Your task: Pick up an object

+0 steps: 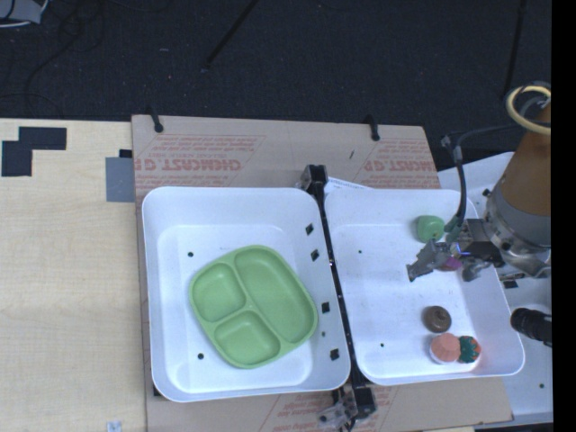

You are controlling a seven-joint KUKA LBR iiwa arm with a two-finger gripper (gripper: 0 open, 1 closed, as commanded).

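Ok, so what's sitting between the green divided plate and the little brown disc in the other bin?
In the camera view, between the green plate and the brown disc lie the black divider where the bins meet and bare white bin floor.

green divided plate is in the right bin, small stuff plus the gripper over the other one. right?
Not quite. The camera view shows the green divided plate in the left bin, not the right. The small objects, among them a brown disc, and the gripper are at the right bin.

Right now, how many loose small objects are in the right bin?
3. A green ball near the far wall beside the gripper, a brown disc toward the near right, and a pink-and-green piece in the near right corner. The arm may hide others.
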